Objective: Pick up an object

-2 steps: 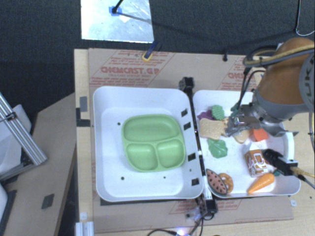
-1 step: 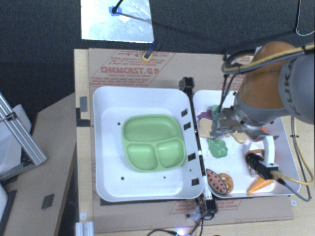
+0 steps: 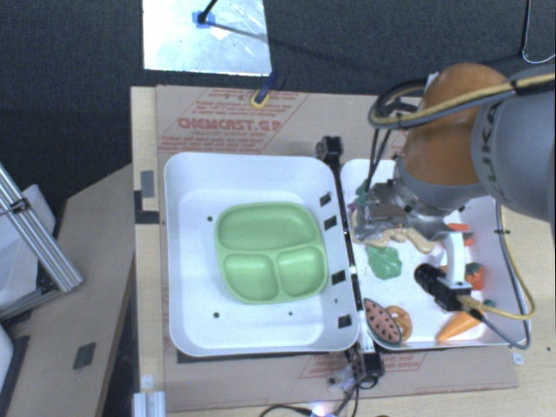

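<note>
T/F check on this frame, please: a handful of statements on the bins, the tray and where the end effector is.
1. The green divided tray lies in the left bin. True.
2. The tray has three compartments holding toy food. False: all its compartments are bare.
3. The end effector is over the right bin. True.
4. The orange cone-shaped toy sits in the left bin. False: it is in the right bin, near its front edge.
5. A green leafy toy lies just below the end effector in the picture. True.
</note>
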You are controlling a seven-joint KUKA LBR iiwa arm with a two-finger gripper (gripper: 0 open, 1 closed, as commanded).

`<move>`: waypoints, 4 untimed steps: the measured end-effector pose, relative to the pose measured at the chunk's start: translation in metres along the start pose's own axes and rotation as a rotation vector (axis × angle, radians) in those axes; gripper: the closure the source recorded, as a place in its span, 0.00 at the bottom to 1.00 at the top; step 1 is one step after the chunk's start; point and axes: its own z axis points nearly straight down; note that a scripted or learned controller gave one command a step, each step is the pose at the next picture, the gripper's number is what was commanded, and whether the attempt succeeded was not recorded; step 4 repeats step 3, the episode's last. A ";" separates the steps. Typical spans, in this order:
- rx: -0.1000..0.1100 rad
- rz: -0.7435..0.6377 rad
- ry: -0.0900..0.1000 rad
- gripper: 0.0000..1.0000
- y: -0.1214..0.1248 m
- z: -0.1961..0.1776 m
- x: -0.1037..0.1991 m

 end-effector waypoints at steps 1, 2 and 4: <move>0.002 0.008 -0.001 1.00 -0.006 0.016 -0.010; -0.001 0.002 0.000 1.00 -0.005 0.002 0.005; 0.000 0.008 -0.001 1.00 0.001 0.004 -0.009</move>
